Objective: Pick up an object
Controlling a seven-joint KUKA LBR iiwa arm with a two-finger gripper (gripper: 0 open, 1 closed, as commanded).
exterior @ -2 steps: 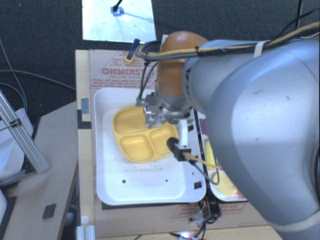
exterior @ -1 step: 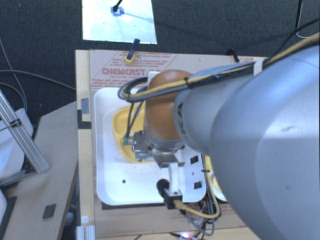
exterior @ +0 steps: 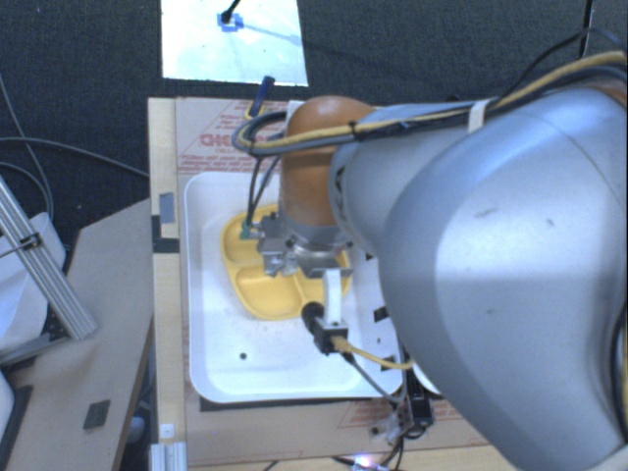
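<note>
Observed condition: the arm (exterior: 491, 263) enters from the right and covers most of that side of the view. Its orange band (exterior: 316, 160) sits directly above the wrist, and the gripper (exterior: 294, 263) points down into the left white bin (exterior: 208, 366).

Gripper state: the wrist body and its metal mount hide the tip from this angle. It cannot be told whether the gripper is open or closed, and nothing is seen held in it.

Task item: a yellow object (exterior: 257, 287), shallow and rounded, lies on the bin floor directly beneath the gripper. It extends out to the gripper's left and toward the near side. Its right part is covered by the wrist. Whether the gripper touches it cannot be told.

Other items:
- A small dark speck (exterior: 243, 355) lies on the bin floor, nearer the camera than the gripper and apart from the yellow object.
- A black connector (exterior: 320, 328) with a yellow cable hangs just beside the gripper, on its near right side.
- A cable bundle (exterior: 257, 140) runs down the band to the gripper's left side.
- A cardboard sheet (exterior: 211, 143) with red print lies under the bin and shows beyond the gripper.
- A pale sheet (exterior: 231, 27) lies well beyond the gripper on the dark surface.
</note>
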